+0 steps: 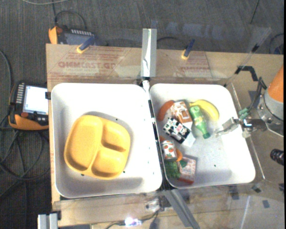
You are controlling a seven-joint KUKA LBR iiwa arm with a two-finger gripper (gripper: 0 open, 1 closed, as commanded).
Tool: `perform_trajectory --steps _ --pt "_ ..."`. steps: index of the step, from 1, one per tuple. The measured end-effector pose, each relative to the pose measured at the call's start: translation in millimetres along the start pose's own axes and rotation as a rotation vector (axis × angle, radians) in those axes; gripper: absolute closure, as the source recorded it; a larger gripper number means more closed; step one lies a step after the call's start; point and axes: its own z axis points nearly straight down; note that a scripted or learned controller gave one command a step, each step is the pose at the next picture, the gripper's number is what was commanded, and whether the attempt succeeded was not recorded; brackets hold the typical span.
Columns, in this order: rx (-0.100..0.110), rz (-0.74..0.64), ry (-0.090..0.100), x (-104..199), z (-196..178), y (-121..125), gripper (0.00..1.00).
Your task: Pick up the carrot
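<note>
The carrot is a small orange piece with a leafy green top. It lies in the front-left part of the right bin, wedged between a small white carton and a reddish packet, which partly hide it. My gripper hangs over the bin's right side, well to the right of the carrot and a little farther back. Nothing shows in its grasp.
At the back of the right bin lie a banana, a green bottle, an orange-red round item, an orange-and-white carton and a black-and-white box. A yellow divided plate sits in the left bin.
</note>
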Motion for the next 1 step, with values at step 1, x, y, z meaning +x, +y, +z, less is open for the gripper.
perform_trajectory --steps 1 --pt "0.000 -0.077 -0.001 52.8 22.9 37.9 0.00"
